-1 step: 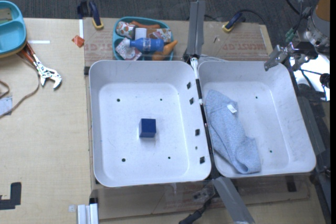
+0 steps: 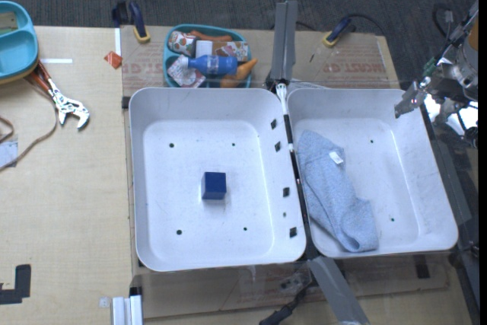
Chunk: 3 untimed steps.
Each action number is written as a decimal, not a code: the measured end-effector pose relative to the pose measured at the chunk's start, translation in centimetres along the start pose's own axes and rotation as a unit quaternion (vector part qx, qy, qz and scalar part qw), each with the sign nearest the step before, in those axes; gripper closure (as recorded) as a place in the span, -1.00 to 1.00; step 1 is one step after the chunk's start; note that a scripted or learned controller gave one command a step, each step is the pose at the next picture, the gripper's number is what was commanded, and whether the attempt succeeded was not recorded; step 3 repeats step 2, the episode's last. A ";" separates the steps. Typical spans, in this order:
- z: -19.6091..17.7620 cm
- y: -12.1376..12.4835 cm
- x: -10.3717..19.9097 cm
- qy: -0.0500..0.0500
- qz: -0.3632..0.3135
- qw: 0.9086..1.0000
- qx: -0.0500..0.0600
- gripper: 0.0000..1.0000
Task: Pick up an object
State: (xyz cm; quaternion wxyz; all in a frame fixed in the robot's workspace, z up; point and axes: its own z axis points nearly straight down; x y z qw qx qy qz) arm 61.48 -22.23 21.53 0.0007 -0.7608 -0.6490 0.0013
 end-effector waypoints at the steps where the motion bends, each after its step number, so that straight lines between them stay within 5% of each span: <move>1: 12.3 -4.7 10.0 0.001 -0.015 1.000 -0.002 -1.00; 3: 11.9 -2.8 11.6 0.000 0.017 1.000 -0.001 -1.00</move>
